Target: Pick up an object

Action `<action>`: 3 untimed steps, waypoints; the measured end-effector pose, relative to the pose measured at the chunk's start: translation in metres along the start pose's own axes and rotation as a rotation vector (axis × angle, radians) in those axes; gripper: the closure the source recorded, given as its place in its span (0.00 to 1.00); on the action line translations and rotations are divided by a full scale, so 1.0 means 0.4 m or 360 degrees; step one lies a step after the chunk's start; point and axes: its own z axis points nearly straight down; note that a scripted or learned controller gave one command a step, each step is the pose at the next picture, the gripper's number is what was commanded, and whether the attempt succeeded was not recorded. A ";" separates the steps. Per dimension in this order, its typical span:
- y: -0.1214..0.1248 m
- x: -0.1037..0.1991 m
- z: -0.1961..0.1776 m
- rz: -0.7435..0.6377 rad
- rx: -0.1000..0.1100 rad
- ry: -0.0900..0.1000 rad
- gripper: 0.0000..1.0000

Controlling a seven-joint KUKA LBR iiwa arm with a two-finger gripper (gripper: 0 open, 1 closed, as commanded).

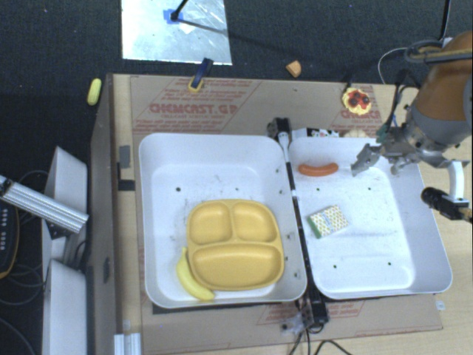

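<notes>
An orange sausage (318, 169) lies near the far left corner of the right bin (414, 272). A small green-and-white patterned block (328, 220) rests near that bin's middle left. In the left bin (159, 198) a yellow divided plate (235, 244) sits toward the front, with a yellow banana (189, 276) tucked against its front-left edge. My gripper (380, 160) hovers over the far right part of the right bin, to the right of the sausage. Its fingers (363, 159) stand open with nothing between them.
A small pizza toy (357, 100) lies on the cardboard behind the right bin. A blue-and-yellow clamp (199, 74) sits at the board's far edge. On the dark floor are a foil sheet (177, 21), an orange piece (294, 68) and a yellow piece (94, 91).
</notes>
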 end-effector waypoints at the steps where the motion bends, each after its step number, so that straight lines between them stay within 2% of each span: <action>1: 0.119 0.094 0.271 -0.0003 0.0003 0.0001 0.00; 2: 0.139 0.139 0.287 0.0001 0.0048 -0.0016 0.00; 3: 0.156 0.159 0.281 -0.0003 0.0000 -0.0001 0.00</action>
